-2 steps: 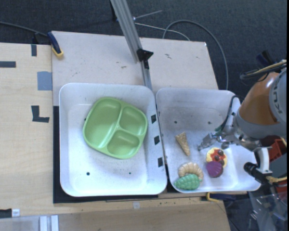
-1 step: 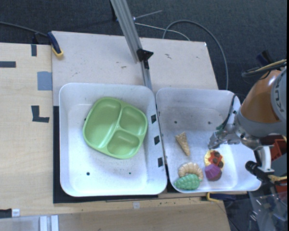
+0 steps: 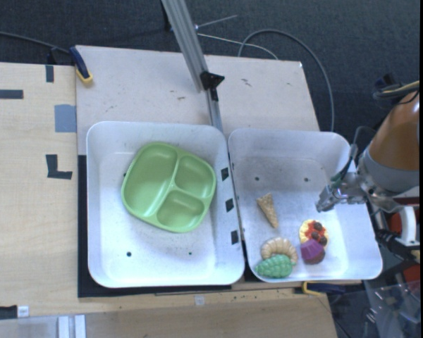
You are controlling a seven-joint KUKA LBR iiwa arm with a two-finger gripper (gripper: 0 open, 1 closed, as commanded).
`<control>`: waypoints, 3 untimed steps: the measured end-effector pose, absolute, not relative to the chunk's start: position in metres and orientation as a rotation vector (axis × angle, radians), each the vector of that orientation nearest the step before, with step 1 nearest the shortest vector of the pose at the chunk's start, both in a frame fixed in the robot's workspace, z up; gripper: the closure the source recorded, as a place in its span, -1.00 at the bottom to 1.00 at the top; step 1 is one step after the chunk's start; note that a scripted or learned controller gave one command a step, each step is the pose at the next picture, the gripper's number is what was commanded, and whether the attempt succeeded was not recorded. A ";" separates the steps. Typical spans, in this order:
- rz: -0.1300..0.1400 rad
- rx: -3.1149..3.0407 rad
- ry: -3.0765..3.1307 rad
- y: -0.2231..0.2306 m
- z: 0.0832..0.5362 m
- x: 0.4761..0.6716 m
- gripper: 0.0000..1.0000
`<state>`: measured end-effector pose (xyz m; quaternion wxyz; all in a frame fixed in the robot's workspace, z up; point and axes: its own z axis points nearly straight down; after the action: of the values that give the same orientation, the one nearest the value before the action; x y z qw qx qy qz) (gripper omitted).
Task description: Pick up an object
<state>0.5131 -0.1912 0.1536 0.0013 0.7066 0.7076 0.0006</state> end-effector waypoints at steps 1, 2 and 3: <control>0.004 2.215 2.220 -0.194 0.216 0.517 1.00; 0.003 2.214 2.221 -0.192 0.273 0.527 1.00; -0.001 2.217 2.228 -0.149 0.264 0.524 1.00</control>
<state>0.5241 -0.1490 0.2641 -0.0008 0.7054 0.7088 -0.0003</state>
